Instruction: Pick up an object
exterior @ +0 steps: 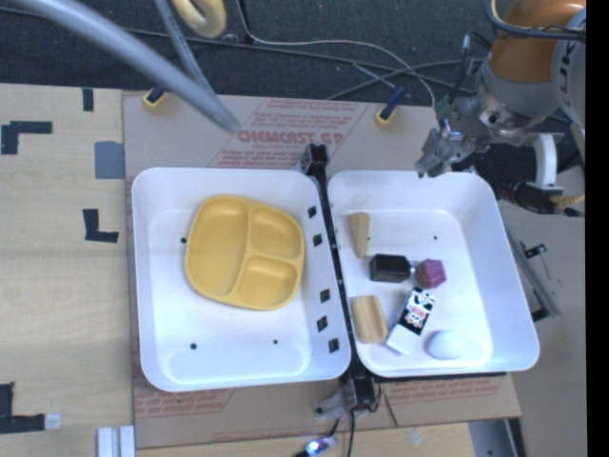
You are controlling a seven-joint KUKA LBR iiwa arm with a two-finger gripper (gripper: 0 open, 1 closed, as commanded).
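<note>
Your grey arm with its orange band (533, 27) reaches in at the upper right, and its end effector (440, 156) hangs just above the far rim of the right shallow white bin (476, 193), near that bin's back right corner; it is small and dark against the background, so you cannot tell how its tips are set, and nothing shows between them. In that right bin you have a pale tan cone-shaped piece (359, 232) lying near the divider, a small black rectangular block (389, 268) toward the middle, and a purple ridged cap-like object (431, 273) just beside the block on its right. Nearer the front edge lie a tan bread-like slab (367, 318), a small white carton with black and pink print (413, 320) tilted beside it, and a white rounded egg-like object (446, 345) near the front right corner, close to the carton. All of these sit on the bin floor, well apart from the end effector. The left shallow white bin (152, 274) holds a yellow plastic divided plate (244, 251) with three compartments, lying flat. Both bins rest side by side on a brown cardboard sheet (285, 131) over the wooden tabletop (57, 284).
</note>
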